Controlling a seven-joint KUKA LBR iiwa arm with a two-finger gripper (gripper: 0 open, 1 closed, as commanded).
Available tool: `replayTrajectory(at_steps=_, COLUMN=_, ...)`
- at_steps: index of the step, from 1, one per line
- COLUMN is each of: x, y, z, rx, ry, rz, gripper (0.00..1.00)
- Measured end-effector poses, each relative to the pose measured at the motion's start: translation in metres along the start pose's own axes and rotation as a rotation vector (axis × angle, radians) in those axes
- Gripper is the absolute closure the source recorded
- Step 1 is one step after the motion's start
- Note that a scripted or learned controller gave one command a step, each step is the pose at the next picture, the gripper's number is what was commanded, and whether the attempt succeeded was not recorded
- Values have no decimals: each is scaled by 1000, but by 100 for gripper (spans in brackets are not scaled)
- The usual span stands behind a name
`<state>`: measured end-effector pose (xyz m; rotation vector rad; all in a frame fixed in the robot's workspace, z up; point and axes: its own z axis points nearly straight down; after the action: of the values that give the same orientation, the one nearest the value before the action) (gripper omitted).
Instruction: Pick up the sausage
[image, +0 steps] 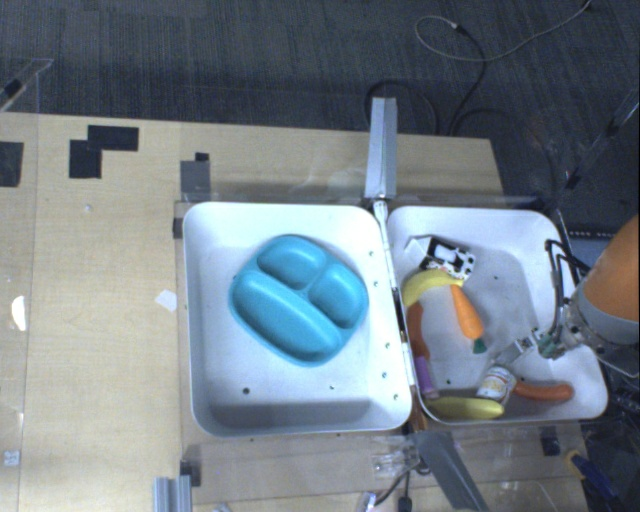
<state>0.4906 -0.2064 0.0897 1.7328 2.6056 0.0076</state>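
arm's two-finger gripper (528, 349) hovering low in right white bin (520, 235), opening hard to judge, nothing gripped | glossy red-orange sausage (544, 392) lying just below it by bin's near wall | advising: straddle its middle, avoiding small tin can (496, 383)

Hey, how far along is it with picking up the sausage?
Done: the arm has reached over the right bin. In hand: the gripper sits low, just above and left of the sausage. Left: the sausage lies on the bin floor by the small jar, so the grasp and lift remain.
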Motion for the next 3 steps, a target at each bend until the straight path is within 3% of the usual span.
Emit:
replayTrajectory(at_steps=1, x=1, y=-1, z=-112, rx=5, ry=6, rz=-316, gripper=0)
replayTrajectory(at_steps=2, x=18, y=8, z=0, rx=-2, ry=-5, rz=-327, gripper=0)
replayTrajectory(at_steps=3, x=53, y=22, z=-1, rx=1, ry=-2, rz=-431, gripper=0)
